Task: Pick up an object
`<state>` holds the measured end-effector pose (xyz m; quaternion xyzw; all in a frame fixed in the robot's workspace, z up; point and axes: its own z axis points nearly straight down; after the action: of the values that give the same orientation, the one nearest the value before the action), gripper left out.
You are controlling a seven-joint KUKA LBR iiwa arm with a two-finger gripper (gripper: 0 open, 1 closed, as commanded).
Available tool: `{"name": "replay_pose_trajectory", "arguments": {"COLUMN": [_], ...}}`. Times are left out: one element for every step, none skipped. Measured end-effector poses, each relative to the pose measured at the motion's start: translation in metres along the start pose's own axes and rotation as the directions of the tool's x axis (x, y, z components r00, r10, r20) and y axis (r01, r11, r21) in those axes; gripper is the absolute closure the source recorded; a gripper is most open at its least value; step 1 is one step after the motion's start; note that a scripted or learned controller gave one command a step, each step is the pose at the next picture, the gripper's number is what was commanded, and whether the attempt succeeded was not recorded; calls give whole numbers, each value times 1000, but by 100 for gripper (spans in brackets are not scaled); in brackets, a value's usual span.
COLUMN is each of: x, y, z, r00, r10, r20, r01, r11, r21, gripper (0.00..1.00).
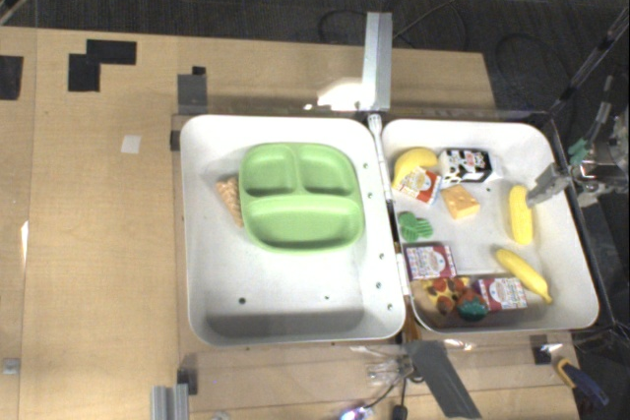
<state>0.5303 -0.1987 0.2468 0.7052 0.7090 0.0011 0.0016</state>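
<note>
1. Nearest the camera, a red carton [502, 292], a small pile of toy food [451, 298] and a purple-labelled carton [429, 262] are crowding the right bin's [566, 310] front edge; a descent here is risking a wedged or double catch.
2. Mid-bin, two bananas [520, 214] are lying apart; their curved skins are likely to slip.
3. Farther back, the gripper [547, 185] is hanging at the right rim, gripping nothing visible; whether the claw is open I cannot tell. It is risking clipping the bin wall.

Gripper [551, 184] mostly cut off rightward
</note>
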Motion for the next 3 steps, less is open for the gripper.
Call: {"name": "replay_pose_trajectory", "arguments": {"x": [10,95,101], "y": [10,43,102], "z": [32,152,157], "r00": [997,994,980], "r10": [-84,-113,-201], "r20": [0,0,-3], "r01": [84,113,201], "r11": [997,994,980], "r21": [-1,-3,5], "gripper": [0,0,0]}}
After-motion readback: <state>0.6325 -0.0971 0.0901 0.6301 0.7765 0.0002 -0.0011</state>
